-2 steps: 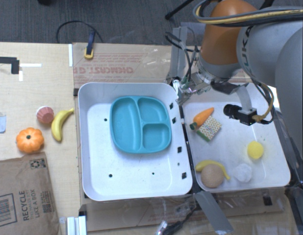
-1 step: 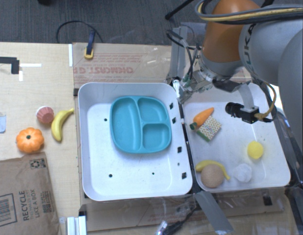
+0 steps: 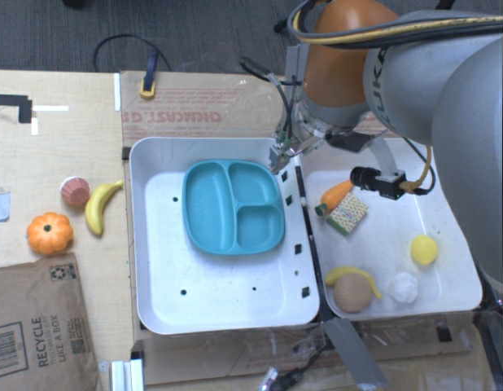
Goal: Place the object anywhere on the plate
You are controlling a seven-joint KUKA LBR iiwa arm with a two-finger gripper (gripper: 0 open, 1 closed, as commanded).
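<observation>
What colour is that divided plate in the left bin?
The plate is turquoise blue, plain with no pattern, seen clearly in the overhead camera view.

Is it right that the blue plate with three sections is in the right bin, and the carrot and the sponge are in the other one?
Not quite. The camera view shows the blue plate lying in the left bin, not the right one. The carrot and the sponge are in the other bin, the right bin, as you said.

We see a turquoise plate, white bins, an orange carrot and a yellow ball.
</observation>
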